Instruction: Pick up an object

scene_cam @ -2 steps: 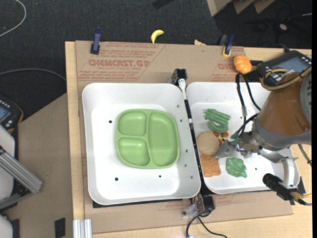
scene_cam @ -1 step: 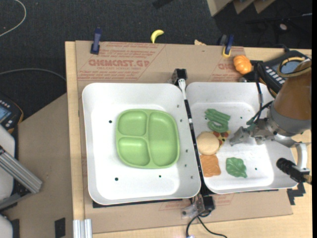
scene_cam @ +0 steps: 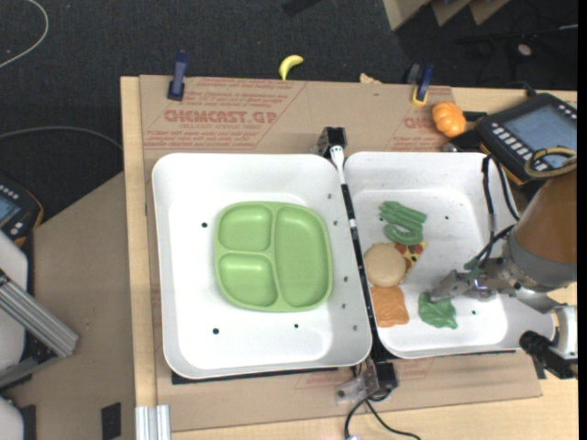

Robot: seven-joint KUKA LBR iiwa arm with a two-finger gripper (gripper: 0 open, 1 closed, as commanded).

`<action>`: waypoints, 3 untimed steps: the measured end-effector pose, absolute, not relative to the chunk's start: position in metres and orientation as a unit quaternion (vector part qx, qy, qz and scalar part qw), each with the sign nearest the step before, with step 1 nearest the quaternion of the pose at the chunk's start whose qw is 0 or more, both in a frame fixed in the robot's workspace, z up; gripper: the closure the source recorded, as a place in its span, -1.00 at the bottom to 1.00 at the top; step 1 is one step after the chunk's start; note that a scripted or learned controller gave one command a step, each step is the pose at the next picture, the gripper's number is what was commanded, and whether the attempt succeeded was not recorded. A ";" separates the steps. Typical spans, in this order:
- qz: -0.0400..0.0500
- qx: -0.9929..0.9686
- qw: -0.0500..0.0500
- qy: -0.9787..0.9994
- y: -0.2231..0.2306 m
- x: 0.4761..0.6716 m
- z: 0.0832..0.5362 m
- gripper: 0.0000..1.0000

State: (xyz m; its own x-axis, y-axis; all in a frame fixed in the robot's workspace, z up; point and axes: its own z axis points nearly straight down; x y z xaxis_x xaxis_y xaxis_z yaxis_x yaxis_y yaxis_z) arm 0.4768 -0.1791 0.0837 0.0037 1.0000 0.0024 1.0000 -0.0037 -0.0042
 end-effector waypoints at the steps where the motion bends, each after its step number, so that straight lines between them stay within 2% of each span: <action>1: -0.006 -0.702 -0.002 -0.712 -0.049 0.482 0.190 -1.00; 2: -0.001 -0.707 -0.002 -0.707 -0.057 0.480 0.195 1.00; 3: -0.002 -0.704 0.000 -0.710 0.018 0.480 0.212 1.00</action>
